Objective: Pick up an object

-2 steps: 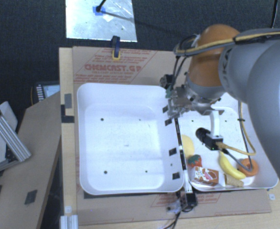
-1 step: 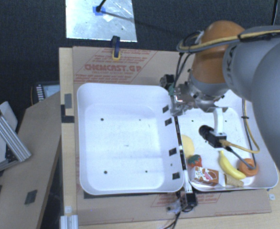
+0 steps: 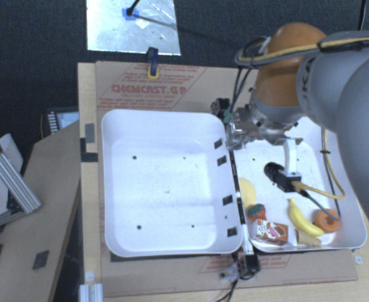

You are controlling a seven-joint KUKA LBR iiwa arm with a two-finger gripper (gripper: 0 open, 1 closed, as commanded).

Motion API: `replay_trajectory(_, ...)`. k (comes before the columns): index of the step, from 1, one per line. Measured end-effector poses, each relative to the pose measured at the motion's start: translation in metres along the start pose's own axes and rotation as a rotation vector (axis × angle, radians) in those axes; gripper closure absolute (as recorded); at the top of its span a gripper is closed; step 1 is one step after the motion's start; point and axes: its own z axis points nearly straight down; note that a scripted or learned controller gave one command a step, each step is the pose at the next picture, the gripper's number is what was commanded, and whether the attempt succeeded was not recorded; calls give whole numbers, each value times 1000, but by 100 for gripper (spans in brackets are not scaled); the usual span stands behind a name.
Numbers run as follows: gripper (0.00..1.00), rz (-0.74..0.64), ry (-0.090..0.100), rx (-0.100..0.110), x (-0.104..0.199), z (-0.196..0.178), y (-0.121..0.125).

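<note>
Our pincer (image 3: 234,131) hangs over the far left corner of the right bin (image 3: 257,162), close to the wall it shares with the left bin (image 3: 165,187). We cannot tell if the pincer is wide or narrow. The things to pick lie at the near end of the right bin: a yellow lump (image 3: 247,190), a small red thing (image 3: 256,212), a packet (image 3: 271,232), a banana (image 3: 300,217) and an orange ring (image 3: 327,221). We think the yellow lump is the best pick, since it is nearest. We should come straight down over its middle and stay off the wall.
</note>
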Motion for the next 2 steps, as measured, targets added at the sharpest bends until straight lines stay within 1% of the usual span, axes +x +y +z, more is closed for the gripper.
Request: replay_trajectory(2,100,-10,0,-4,0,-21,2)
